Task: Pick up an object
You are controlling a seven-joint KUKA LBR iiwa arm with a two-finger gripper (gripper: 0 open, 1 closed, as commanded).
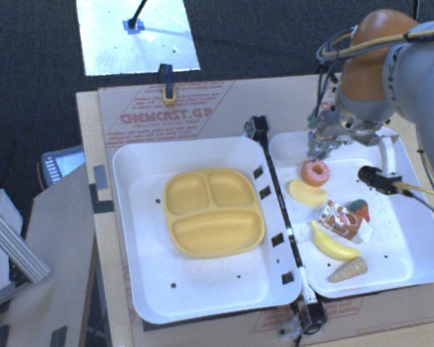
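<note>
Near the right bin's (426, 262) far rim, the end effector (321, 147), grip state unclear, hangs just above the doughnut (316, 171)

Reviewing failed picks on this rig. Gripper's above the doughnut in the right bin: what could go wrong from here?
1. The gripper hangs near the right bin's back wall, so a straight descent may land behind the doughnut and close on nothing.
2. The pale yellow piece touches the doughnut; fingers could nudge both.
3. The toys are crowded: banana, cone and a red-and-white toy may get dragged.
</note>
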